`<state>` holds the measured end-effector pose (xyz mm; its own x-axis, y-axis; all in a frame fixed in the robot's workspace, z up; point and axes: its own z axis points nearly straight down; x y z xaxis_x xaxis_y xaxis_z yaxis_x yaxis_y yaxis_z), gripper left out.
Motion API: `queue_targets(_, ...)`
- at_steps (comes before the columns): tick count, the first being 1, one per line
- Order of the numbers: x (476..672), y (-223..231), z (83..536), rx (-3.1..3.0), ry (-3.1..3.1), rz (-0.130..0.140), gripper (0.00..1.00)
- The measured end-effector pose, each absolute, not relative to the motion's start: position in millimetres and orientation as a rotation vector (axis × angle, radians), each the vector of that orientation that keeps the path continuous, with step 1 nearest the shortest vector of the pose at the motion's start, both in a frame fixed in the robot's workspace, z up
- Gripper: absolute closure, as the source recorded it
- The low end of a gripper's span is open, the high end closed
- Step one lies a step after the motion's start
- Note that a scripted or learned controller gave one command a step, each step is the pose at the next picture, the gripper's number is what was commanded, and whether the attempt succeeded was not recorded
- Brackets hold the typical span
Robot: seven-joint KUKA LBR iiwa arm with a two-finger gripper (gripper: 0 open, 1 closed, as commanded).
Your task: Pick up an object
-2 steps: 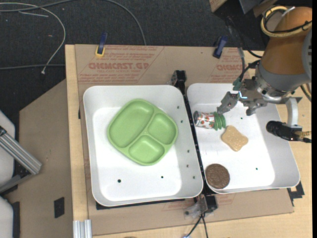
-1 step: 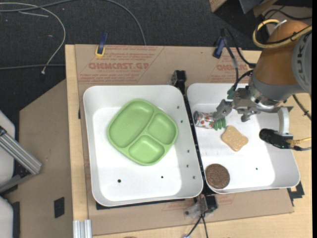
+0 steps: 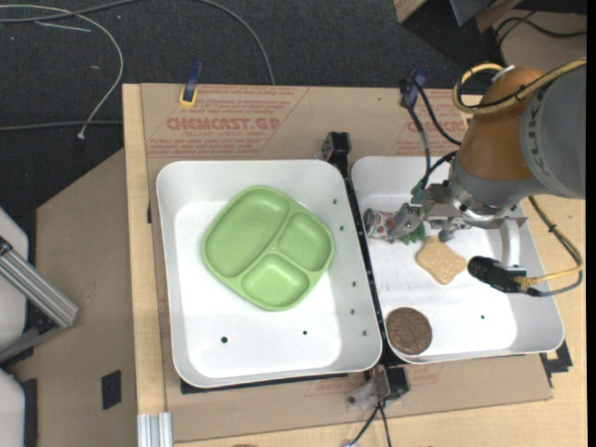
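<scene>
The right bin holds three small objects. A tan biscuit-like piece lies near its middle. A round brown disc rests by the front left corner. A small red, white and green item lies against the bin's left wall. My gripper hangs low over the right bin, right beside that small item and just above the tan piece. Its tips are crowded by the wrist and the item, so their state is unclear.
The left bin holds a green divided plate. The grey arm with its orange band covers the right bin's back right part. Cables and a black connector trail over the right bin.
</scene>
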<state>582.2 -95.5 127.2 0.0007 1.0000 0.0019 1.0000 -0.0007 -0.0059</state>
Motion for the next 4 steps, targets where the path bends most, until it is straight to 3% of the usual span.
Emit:
queue_targets(1, 583.4, -95, 142, -2.222, -2.219, -0.002, 1.0)
queue_targets(2, 578.6, -87, 194, -2.222, -2.226, -0.006, 1.0)
queue_targets(3, 579.5, -87, 208, -2.222, -2.224, -0.003, 1.0)
queue_targets(4, 573.0, -35, 202, -2.213, -2.224, 0.0, 1.0)
